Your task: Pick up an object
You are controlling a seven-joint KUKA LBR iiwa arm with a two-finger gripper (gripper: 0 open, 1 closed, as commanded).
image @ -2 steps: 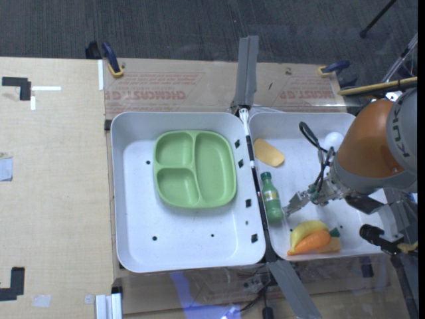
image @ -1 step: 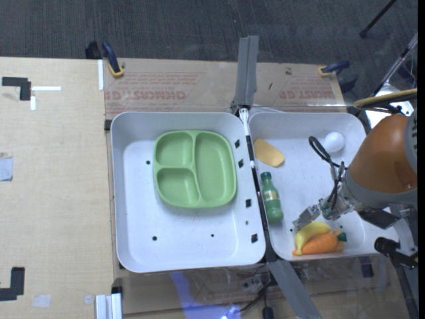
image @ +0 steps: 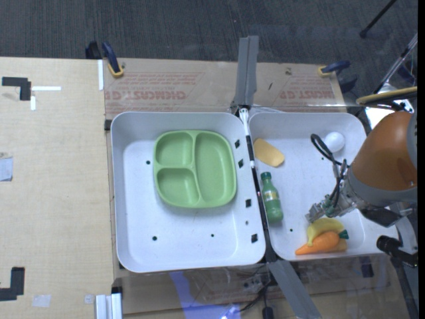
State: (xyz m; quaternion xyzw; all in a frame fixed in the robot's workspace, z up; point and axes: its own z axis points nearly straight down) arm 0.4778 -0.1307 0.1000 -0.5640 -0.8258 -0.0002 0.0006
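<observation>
While gripper (image: pixel 321 211) hangs low in right bin (image: pixel 299 128), finger state unclear, just above banana (image: pixel 325 226), carrot (image: pixel 320 243)

Both white bins (image: pixel 126 198) are looking like smooth plastic, the green plate (image: pixel 195 169) is looking matt, and the bench (image: pixel 53 178) is showing pale wood.

We see two white bins (image: pixel 126 198), a pale green divided plate (image: pixel 195 169), a green bottle (image: pixel 271 197), a yellow chip-like piece (image: pixel 269 153), an orange carrot (image: pixel 321 242), a yellow toy (image: pixel 325 226), the tan bench (image: pixel 53 198).
</observation>
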